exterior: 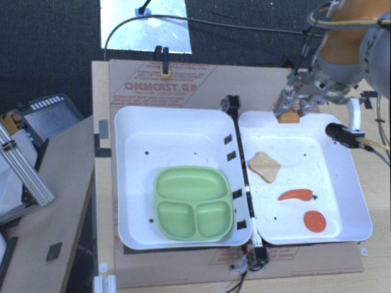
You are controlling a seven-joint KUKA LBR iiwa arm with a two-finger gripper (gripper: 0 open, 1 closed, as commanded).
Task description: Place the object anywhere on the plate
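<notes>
1. The tool (292, 107) hangs over the right bin's (348, 163) far rim with an orange block (289, 117) between its fingers.
2. The plate (194, 201) lies well apart in the left bin (131, 163).
3. The grip looks shallow; the block might slip crossing the divider.

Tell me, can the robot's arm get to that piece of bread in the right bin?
Probably yes. The bread lies flat in the open, apart from the chili pepper and the red disc. The gripper hangs above that bin's far edge, nothing between.
</notes>
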